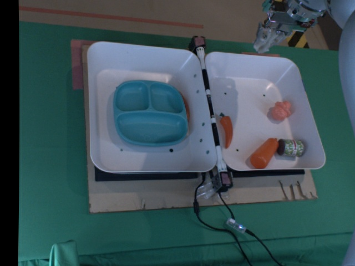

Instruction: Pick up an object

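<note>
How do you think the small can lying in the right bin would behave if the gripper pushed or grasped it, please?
The small can lies on its side, so a nudge would probably roll it. It touches the orange carrot and sits near the right bin's corner wall, which may stop it. It looks rigid with a smooth label, possibly slippery in a grasp.
</note>
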